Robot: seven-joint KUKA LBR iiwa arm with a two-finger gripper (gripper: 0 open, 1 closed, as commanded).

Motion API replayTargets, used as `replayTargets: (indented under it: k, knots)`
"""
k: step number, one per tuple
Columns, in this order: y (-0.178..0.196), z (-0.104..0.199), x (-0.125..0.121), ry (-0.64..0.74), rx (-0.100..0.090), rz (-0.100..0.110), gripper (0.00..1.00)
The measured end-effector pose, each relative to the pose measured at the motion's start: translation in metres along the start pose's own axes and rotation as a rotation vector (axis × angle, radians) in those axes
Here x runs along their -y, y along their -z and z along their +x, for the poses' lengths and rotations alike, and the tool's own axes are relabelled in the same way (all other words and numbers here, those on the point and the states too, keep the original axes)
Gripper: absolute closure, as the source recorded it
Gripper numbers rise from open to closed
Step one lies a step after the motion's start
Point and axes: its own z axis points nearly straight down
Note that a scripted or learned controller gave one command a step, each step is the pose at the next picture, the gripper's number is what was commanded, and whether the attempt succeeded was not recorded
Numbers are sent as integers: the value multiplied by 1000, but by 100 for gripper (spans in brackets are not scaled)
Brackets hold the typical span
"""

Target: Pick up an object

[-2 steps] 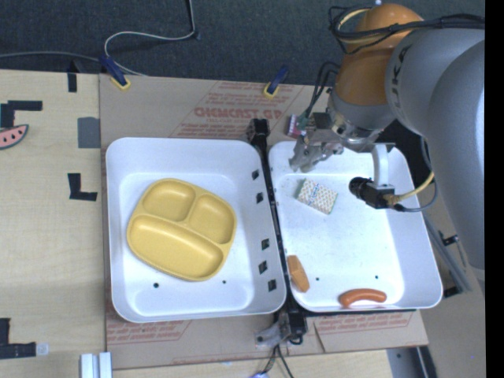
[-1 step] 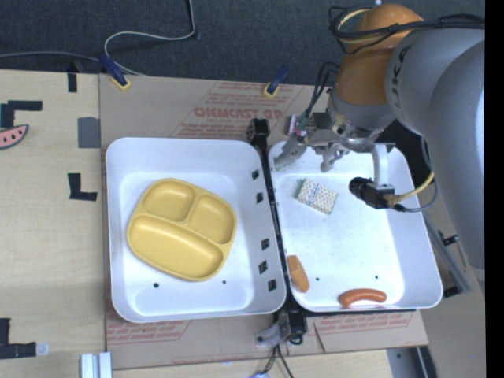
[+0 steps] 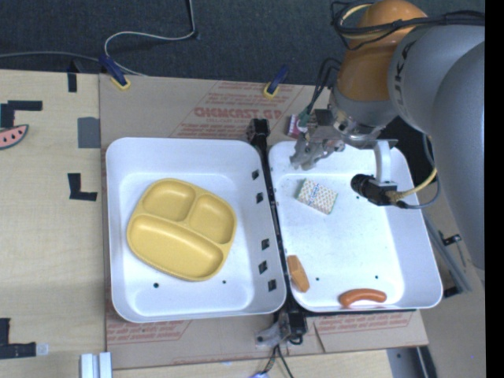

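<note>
Over the far-left corner of the right bin [image 3: 409, 242] you have the gripper [image 3: 305, 157] hanging just above the bin floor, the grey arm [image 3: 441, 61] reaching in from the right with its orange band [image 3: 374, 42] above the wrist. Jaws: you cannot tell from this view whether they stand apart or together; nothing shows between them.

Nearest candidate: a small white speckled packet [image 3: 317, 196], lying flat on the floor of the right bin, just near and slightly right of the gripper, not touching it. Its long axis runs on a diagonal, from far-left to near-right.

Other pickable items in the same bin: an orange sausage-like piece [image 3: 298, 274] against the left wall near the front, long axis roughly near-to-far; a red-orange sausage [image 3: 363, 297] at the near wall, long axis left-to-right. Both sit well apart from the gripper.

The left bin [image 3: 142, 152] holds a yellow divided plate [image 3: 183, 227], well to the left.

Judgement: the pick has not been made. The packet is the short reach, so expect a small shift toward the near side and a descent; closing across the packet's short side looks the safer grasp.
</note>
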Motion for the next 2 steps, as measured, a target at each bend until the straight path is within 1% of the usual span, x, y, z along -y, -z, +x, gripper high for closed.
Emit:
replayTargets:
  k: [1,2]
  knots:
    - [0,0,0,0,0,0,0]
    - [9,1,0,2,-1,1,100]
